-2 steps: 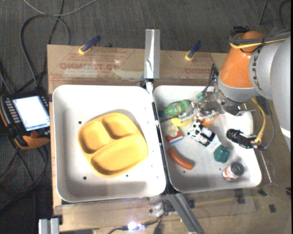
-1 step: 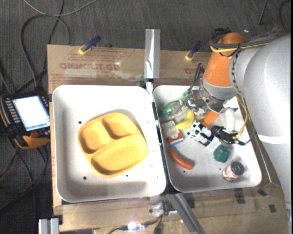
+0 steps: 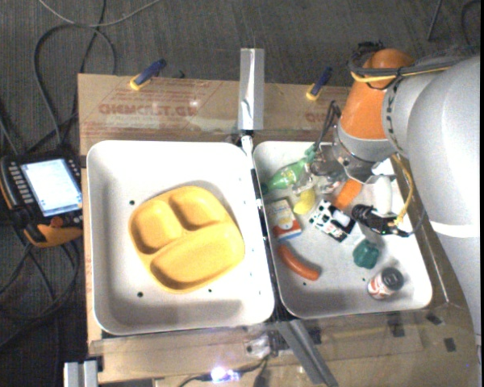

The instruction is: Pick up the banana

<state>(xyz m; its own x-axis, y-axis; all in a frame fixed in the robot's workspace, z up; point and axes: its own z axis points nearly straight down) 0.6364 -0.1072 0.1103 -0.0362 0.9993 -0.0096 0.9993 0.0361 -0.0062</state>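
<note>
Right white bin (image 3: pixel 411 293), banana (image 3: pixel 304 201) half hidden beneath the hand (image 3: pixel 327 176), hand's state impossible to tell.

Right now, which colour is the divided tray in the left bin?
Yellow-orange; the divided tray shows best in the camera view.

Two white bins (image 3: pixel 105 240) (side by side), one yellow tray (image 3: pixel 187 236), one hot dog (image 3: pixel 298 264), one can (image 3: pixel 385 283).

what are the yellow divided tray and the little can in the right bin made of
Yellow tray: looks like moulded plastic, matte, with soft rounded compartment edges and even colour. Can: probably metal, its top catching a dull grey sheen; too small to be sure.
</note>
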